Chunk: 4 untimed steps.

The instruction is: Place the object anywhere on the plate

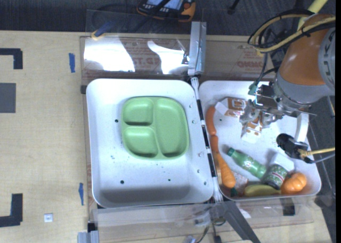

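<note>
- End effector (256, 116) hung over the upper part of the right bin (314, 183), below the grey arm (303, 71) with its orange band; whether it was open or closed could not be told from this slanted view, and nothing could be seen gripped in it.
- Nearest the camera, along the right bin's lower edge, lay an orange round fruit-like piece (294, 182), a yellow-green banana-like piece (259, 189), a small dark can with a green label (276, 175) and a green bottle (248, 163) lying on its side, all crowded close together.
- Beside them, along that bin's left wall, ran an orange carrot-like piece (226, 171), with a second long orange piece (211, 121) further up the same wall.
- Right under the end effector sat a small white-and-orange packet (252, 126), with a similar packet (233, 106) just beside it; judging by position, one of these looked like the object being sought.
- Left bin (101, 146) held the green divided plate (155, 126), well apart from every object in the right bin, with nothing resting on it.
- Step in hand, as a judgement: the pick, not yet the carry; no object had reached the plate.
- Next move would call for a secure hold on one piece, a lift clear of the wall between the bins, then travel left and a release anywhere over the plate.
- Farthest off, beyond the bins, a handheld controller (165, 1) lay past the surface (42, 130).
</note>
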Each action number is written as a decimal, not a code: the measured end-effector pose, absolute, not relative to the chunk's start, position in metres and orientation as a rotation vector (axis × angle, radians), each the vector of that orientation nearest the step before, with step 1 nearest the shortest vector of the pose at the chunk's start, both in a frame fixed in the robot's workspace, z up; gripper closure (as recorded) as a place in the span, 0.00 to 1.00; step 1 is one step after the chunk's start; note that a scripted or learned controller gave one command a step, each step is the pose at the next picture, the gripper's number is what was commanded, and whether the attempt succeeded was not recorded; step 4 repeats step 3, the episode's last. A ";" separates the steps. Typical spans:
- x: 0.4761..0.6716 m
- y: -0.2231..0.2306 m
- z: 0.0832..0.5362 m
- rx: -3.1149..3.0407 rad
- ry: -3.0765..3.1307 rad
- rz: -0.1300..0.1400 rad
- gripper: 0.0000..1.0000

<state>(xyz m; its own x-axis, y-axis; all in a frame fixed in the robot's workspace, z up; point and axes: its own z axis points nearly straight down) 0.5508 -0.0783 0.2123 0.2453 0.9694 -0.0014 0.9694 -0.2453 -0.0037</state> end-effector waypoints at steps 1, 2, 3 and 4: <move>0.613 0.011 0.184 -2.514 -1.885 0.001 1.00; 0.619 0.097 0.212 -2.615 -1.742 0.002 1.00; 0.619 0.097 0.212 -2.615 -1.741 0.002 0.00; 0.619 0.097 0.212 -2.615 -1.741 0.002 0.00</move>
